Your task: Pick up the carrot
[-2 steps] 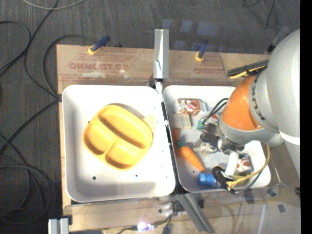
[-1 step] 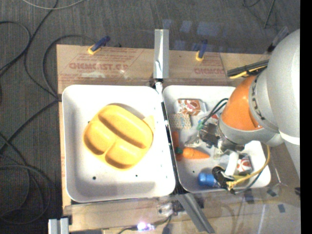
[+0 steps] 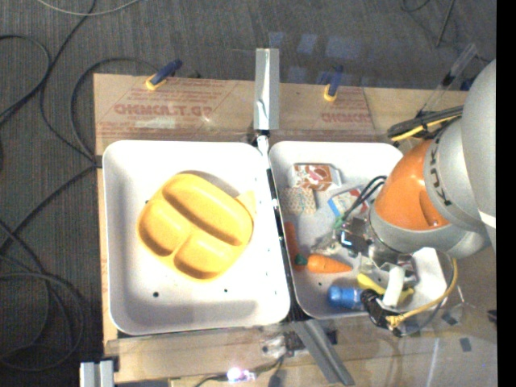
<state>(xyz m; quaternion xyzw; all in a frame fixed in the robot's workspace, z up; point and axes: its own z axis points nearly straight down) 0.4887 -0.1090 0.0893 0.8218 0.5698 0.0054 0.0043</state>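
The carrot [image 3: 326,264], orange with a green stub at its left end, lies on its side on the floor of the right bin [image 3: 284,216], near the front left. My gripper [image 3: 353,243] hangs just to the carrot's upper right, mostly hidden under the orange wrist band and a tangle of cables. Nothing in this view shows the carrot being gripped.
A yellow divided plate [image 3: 196,224] sits in the left bin [image 3: 121,297]. In the right bin are a red-and-white packet [image 3: 313,176], a patterned piece [image 3: 302,202], a blue object [image 3: 345,297] and a yellow object [image 3: 371,282] close in front of the carrot.
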